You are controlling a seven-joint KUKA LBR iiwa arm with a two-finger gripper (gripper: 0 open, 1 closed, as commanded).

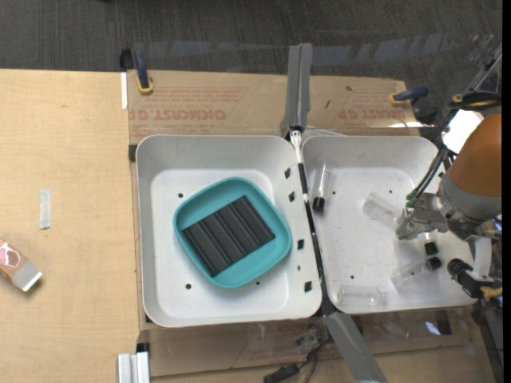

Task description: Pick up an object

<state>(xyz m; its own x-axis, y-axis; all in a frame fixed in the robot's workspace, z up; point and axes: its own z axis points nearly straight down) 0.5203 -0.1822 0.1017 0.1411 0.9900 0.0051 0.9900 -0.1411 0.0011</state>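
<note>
The left bin (152, 214) holds a teal dish (231, 231) with a black ribbed insert lying in it. In the right bin (351, 156) a clear tube with a black cap (318, 190) lies beside the left wall. Several clear plastic pieces are scattered there: one at mid bin (377, 208), one near the front wall (359, 296), one at the front right (407, 274). My gripper (410, 223) hangs low over the right side of the right bin, just right of the mid-bin clear piece. The orange band (479, 162) sits above it.
A metal divider bar (299, 86) runs between the bins at the back. Two small black parts (432, 254) lie near the gripper. On the wooden bench to the left lie a small grey strip (45, 209) and a red-and-white packet (17, 266). Clamps hold cardboard behind the bins.
</note>
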